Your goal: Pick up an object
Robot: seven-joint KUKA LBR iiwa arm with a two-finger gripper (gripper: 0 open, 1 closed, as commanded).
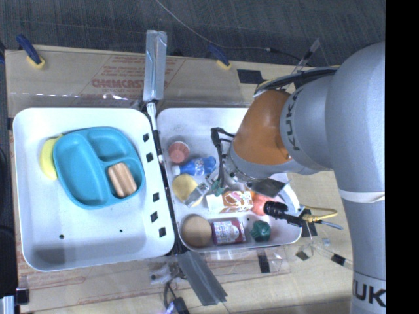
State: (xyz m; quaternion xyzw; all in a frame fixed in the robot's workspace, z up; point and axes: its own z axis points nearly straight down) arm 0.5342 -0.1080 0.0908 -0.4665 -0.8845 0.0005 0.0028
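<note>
Cardboard-covered bench (pixel 78 77) carries two white bins (pixel 39 241); gripper (pixel 208 187) sits low among right-bin clutter, its grip seemingly unreadable.

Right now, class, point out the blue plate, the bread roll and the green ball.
blue plate (pixel 85 165): camera view, on its large bare compartment.
bread roll (pixel 122 179): camera view, on the middle of its top.
green ball (pixel 260 230): camera view, on its visible middle.

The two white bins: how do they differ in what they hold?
The left bin holds few things: a blue divided tray carrying a tan roll. The right bin is crowded with many small items, and the arm reaches into it. Both are shallow and white.
</note>
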